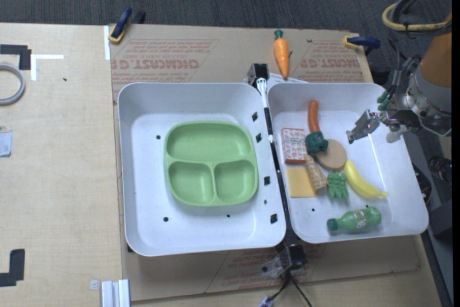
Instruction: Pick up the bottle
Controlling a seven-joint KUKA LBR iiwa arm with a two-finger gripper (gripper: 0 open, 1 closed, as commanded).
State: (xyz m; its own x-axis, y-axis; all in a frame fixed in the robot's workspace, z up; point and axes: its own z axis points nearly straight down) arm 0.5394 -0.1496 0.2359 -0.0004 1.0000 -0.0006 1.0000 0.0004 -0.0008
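From above we count two white bins: the left bin [136,176] holds one green tray [212,163]; the right bin [402,205] holds one green bottle [355,220] lying near its front edge, one banana [364,182]. Our hand [361,127] hovers spread, gripping nothing.

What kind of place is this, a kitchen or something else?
Probably a robot test bench, not a kitchen: two shallow white bins, toy food like the yellow plastic banana and green plastic bottle, and a grey robot arm.
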